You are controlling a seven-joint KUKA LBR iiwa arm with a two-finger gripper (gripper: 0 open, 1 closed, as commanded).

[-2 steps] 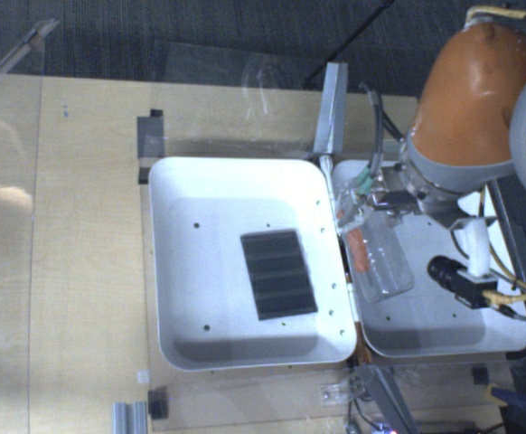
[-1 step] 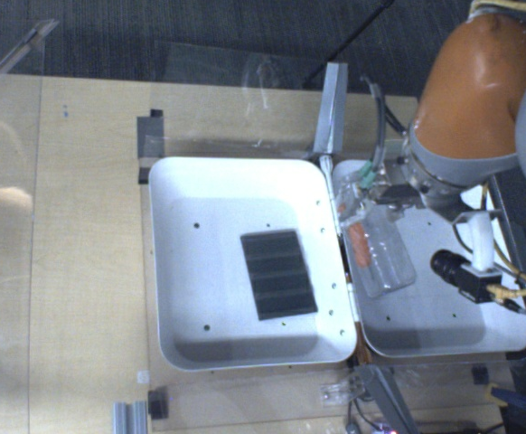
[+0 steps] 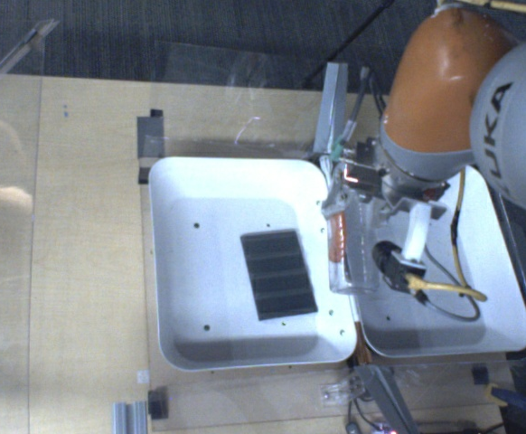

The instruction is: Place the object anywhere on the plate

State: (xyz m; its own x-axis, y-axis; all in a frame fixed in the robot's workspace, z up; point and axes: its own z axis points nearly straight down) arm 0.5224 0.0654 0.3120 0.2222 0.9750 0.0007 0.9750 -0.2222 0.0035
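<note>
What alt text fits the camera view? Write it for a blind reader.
A grey and orange arm reaches from the right, its end effector low over the seam between two white bins. A dark ridged plate lies in the left bin.

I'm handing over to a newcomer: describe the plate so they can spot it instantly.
Find the left white bin, the one away from the arm. On its floor, slightly right of centre, lies the plate: a flat, dark, ribbed rectangle set at a slight tilt, the only dark thing in that bin.

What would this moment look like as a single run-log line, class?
arm: over right bin | gripper: at the divide between bins | plate: dark, in left bin, nothing on it | placing: not done
</note>
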